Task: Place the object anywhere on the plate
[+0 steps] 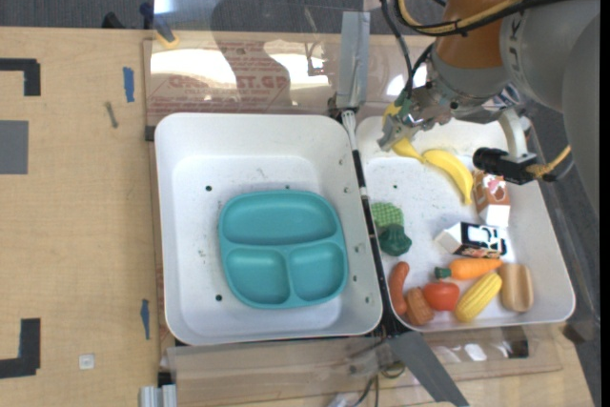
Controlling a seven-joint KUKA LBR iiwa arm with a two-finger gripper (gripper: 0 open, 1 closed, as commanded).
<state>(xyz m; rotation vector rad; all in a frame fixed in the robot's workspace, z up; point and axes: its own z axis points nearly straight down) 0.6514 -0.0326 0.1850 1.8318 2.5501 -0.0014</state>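
My gripper [398, 124], finger state unclear, hovers at the smooth, curved yellow banana [448, 169] lying in the right bin [553, 300]; the glossy teal three-section plate [282, 246] sits left.

The plate [282, 246] looked like smooth teal plastic with a soft, half-matt sheen. The left bin [181, 205] around it was glossy white plastic, lightly speckled with dirt. Beyond the bin, the surface [67, 205] looked like matt, pale wood or board. Right of the plate, the banana [448, 169], corn [478, 296] and tomato [441, 295] had a shiny, moulded plastic look. The arm's orange band [496, 0] was smooth and glossy.
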